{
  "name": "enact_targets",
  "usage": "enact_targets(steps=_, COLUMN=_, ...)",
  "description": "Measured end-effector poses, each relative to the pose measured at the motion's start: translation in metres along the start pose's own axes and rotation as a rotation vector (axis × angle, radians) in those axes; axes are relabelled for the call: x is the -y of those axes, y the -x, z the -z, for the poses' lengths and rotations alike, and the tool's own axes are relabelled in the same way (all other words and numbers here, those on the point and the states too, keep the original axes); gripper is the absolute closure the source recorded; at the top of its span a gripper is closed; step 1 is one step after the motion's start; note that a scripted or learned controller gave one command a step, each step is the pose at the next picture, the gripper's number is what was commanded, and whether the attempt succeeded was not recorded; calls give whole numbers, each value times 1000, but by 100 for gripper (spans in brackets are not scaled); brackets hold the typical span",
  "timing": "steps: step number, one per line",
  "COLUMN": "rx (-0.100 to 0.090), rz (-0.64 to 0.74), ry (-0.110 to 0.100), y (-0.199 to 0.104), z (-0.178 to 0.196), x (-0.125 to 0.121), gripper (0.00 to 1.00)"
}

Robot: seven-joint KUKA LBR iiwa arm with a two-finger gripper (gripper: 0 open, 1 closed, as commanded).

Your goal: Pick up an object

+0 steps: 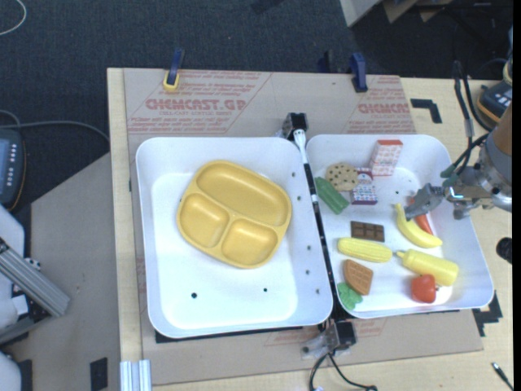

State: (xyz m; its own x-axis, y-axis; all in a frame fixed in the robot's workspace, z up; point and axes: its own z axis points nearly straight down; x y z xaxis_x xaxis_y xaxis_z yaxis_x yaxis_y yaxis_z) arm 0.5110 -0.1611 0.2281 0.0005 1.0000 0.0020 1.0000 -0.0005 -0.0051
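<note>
Bench edge nearest the camera: cardboard sheet (244, 349) under both bins, likely there to protect the bench.
Right bin (480, 287), front row: tomato (423, 288), yellow squeeze bottle (427, 264) lying on its side, a brown biscuit-like piece (358, 276) over a green scrap (348, 295).
Right bin, middle: corn cob (365, 251), chocolate bar (366, 231), banana (416, 228); all lie loose and apart enough to leave room for a grasp.
Gripper (426, 200): low over the right bin, just above the banana's upper end and a red item (425, 223) beside it; whether it is spread or closed cannot be told from here.
Likely target: the banana or the red item, judging by where the gripper hangs; nothing is seen held.
Right bin, far part: green pepper-like piece (331, 195), cookie (340, 175), small printed packet (364, 194), red-and-white carton (387, 156).
Left bin (155, 218): yellow divided plate (234, 213), lying flat.
Far edge: blue clamp (357, 72) and yellow-tipped clamp (172, 72) pin the cardboard down.
</note>
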Motion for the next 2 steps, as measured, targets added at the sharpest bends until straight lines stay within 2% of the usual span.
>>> enact_targets(steps=2, rx=-1, rz=0, ry=-2, y=3, z=-124, x=-3, gripper=0)
